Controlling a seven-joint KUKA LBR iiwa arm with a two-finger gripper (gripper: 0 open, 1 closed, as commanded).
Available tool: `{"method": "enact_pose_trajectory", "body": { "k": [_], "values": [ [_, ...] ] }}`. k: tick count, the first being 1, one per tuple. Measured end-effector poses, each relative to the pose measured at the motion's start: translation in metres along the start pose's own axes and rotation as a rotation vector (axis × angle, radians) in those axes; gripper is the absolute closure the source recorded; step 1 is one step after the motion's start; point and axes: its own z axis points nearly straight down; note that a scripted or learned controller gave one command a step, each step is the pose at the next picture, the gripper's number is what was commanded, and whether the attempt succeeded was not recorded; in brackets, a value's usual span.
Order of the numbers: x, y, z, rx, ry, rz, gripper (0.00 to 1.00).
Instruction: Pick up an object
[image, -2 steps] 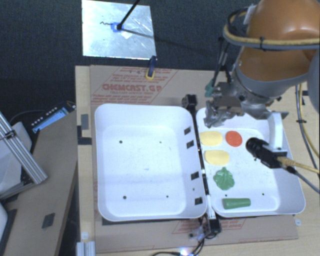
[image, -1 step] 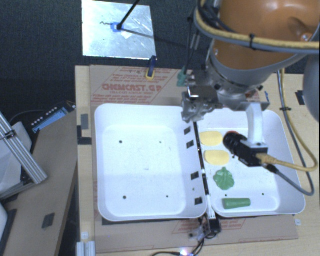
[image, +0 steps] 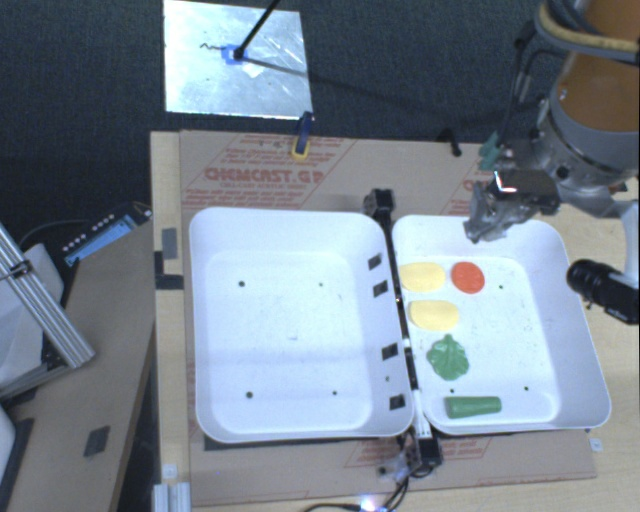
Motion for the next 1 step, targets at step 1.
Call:
{"method": "enact_pose_trajectory", "body": {
  "k": [1],
  "values": [
    [0.0171, 0.0247, -0.0314, -0.002, 0.002, -0.01, 1.0]
  ]
}}
